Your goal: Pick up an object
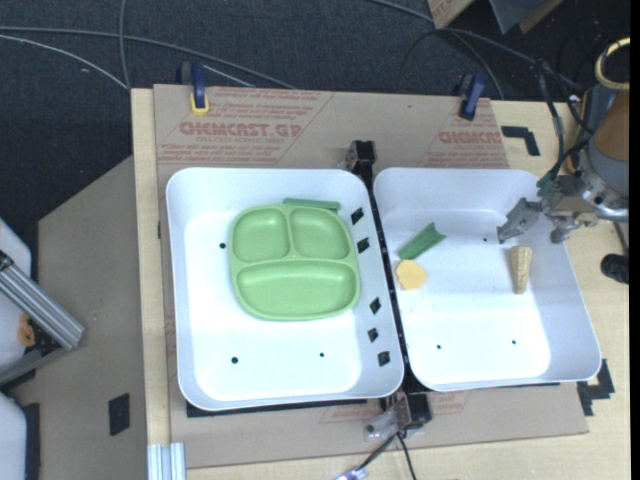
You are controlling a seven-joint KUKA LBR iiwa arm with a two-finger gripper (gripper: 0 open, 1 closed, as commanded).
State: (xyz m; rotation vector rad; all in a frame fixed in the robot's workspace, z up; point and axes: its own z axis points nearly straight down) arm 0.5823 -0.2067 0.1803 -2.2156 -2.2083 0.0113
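Hovering over the right bin, nothing picked yet.

The green divided plate [295,264] fills the left bin [200,368]. In the right bin [560,358], a green strip [421,241] slants above a yellow piece [411,275]; the tan cone [521,268] lies lengthwise near-far, narrow end nearest. My claw [541,222] hangs just beyond it, spread wide, empty.

Red "CHEMCAST GP" print repeats on the board [300,118].

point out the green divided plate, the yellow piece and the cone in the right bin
green divided plate [295,263], camera view, middle of the plate, left bin
yellow piece [411,275], camera view, centre of its top face
cone [521,267], camera view, midway along its tan body
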